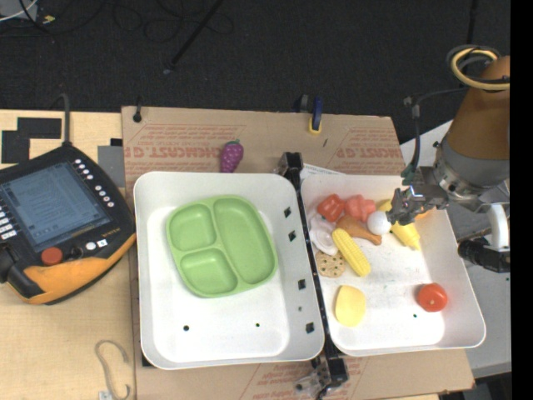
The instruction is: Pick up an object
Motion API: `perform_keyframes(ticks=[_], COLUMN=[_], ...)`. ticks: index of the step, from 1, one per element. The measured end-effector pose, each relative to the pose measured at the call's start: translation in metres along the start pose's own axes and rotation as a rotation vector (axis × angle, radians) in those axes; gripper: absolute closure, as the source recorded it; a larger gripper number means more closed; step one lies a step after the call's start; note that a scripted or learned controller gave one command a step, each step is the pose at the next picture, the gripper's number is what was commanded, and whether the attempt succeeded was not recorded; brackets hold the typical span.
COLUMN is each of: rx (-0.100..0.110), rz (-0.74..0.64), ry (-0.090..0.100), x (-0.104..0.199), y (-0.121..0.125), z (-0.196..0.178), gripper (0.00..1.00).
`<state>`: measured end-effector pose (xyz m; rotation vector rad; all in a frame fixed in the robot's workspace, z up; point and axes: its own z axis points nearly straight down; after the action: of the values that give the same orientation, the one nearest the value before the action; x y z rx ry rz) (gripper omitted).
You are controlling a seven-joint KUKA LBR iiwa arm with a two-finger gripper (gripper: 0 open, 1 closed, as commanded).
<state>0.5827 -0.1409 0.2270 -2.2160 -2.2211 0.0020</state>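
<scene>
My gripper (405, 208) hangs low over the upper right part of the right bin (462, 323). It is just above a yellow banana-like piece (407, 236) and right of a small white egg (379, 221). In the same bin lie a red pepper (331, 207), a pink piece (360, 205), a brown drumstick (363, 230), a corn cob (351, 252), a cookie (331, 265), a yellow lemon-like piece (351, 304) and a red tomato (431, 297). I see nothing lifted off the bin floor.
The left bin (158, 307) holds a green divided plate (221, 246). Purple grapes (231, 156) lie on the cardboard behind the bins. A teach pendant (58, 215) sits at the left. A black divider (304, 257) runs between the bins.
</scene>
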Motion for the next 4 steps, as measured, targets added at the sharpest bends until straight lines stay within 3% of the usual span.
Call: perform_keyframes(ticks=[1,2,4], rx=[0.001,0.001,-0.002], rz=[-0.002,0.0,0.001], ry=[0.001,0.0,-0.001], x=[0.057,0.091,0.096], y=[-0.014,-0.01,-0.003], z=[0.004,0.01,-0.005], gripper=[1.0,1.0,1.0])
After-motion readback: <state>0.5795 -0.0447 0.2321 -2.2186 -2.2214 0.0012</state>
